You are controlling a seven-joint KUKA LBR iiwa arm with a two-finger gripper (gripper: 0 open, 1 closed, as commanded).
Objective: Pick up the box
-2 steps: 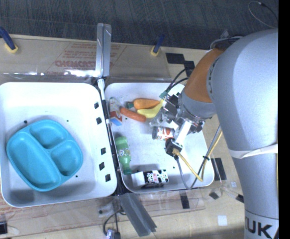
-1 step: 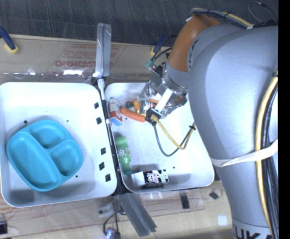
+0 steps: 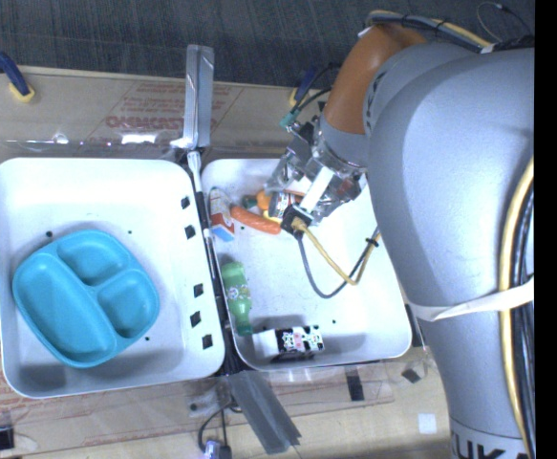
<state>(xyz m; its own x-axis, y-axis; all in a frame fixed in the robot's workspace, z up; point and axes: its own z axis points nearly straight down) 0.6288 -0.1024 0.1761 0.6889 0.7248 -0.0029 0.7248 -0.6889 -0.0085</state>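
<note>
The gripper (image 3: 280,202) hangs low over the right bin's (image 3: 374,285) far-left part, above an orange carrot-like piece (image 3: 256,221); its grip I cannot tell. The box (image 3: 299,340) lies at that bin's near edge, a green bottle (image 3: 236,296) along its left wall. The left bin (image 3: 30,185) holds a blue divided tray (image 3: 84,295).

I count two white bins: the left bin (image 3: 10,256) and the right bin (image 3: 374,323). I see one blue divided plate (image 3: 85,297), one green bottle (image 3: 236,296), one carrot (image 3: 256,221), and one small patterned box (image 3: 299,340).
</note>
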